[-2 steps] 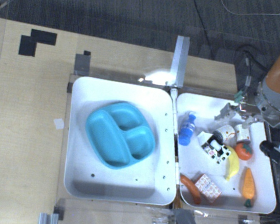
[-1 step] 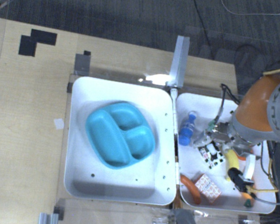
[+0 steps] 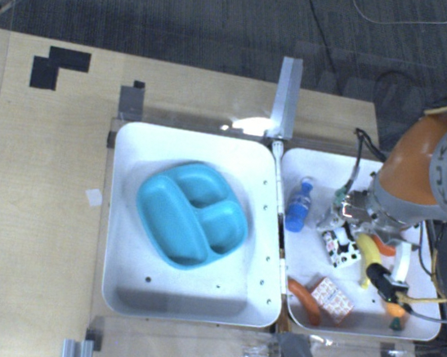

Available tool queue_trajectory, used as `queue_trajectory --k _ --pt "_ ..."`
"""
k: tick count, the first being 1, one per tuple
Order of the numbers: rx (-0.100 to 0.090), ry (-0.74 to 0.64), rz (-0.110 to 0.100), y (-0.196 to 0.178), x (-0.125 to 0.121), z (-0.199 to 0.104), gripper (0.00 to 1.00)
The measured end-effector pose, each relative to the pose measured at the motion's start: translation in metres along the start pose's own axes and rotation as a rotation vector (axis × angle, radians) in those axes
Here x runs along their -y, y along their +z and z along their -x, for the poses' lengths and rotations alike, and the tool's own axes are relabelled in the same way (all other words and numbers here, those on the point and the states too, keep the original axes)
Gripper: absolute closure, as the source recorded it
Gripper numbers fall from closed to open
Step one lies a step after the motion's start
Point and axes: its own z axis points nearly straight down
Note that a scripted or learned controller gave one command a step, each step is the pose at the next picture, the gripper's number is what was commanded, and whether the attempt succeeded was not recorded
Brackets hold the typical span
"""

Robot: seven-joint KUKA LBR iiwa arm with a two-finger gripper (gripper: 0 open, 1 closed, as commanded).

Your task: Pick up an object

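The gripper, its state impossible to tell, hangs over the right white bin above a black-and-white patterned block, apparently descending to grasp it.

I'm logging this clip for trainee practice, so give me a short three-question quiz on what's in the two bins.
1. True or false: the light blue divided plastic tray lies in the right bin.
2. Which lies nearest the bins' shared divider? A) small blue plastic bottle B) yellow banana-shaped toy C) orange carrot-shaped toy
3. Fill in: the gripper hangs over the ___ white bin.

Key: 1 false; 2 A; 3 right.
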Motion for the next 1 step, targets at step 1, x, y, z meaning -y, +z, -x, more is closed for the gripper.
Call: queue_trajectory --k 1 --pt "0.0 -0.107 -0.002 -0.1016 -0.0066 -0.0555 1.0"
